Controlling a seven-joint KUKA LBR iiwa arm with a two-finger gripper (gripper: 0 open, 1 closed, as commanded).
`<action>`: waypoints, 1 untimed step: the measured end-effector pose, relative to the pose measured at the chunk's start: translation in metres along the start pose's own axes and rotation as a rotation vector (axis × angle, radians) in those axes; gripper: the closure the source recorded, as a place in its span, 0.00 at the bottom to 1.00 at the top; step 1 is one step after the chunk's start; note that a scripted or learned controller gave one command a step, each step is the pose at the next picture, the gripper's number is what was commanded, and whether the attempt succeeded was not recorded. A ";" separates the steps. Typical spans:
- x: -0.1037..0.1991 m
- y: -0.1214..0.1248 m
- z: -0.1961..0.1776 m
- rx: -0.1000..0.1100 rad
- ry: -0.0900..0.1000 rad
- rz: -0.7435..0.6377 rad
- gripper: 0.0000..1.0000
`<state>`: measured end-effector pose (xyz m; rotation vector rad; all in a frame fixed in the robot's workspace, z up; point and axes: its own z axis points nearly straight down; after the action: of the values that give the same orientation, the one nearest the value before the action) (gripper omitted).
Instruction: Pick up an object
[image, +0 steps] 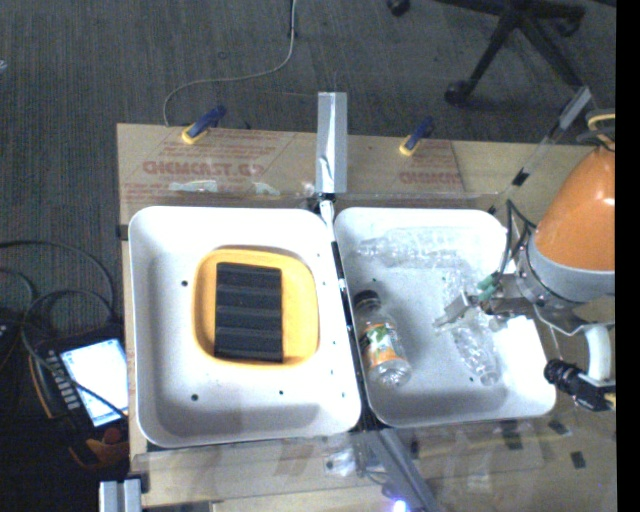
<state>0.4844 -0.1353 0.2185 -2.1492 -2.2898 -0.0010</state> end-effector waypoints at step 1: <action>-0.052 0.040 0.124 -0.013 -0.006 -0.122 0.00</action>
<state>0.5270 -0.1843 0.0944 -2.0138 -2.4275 -0.0100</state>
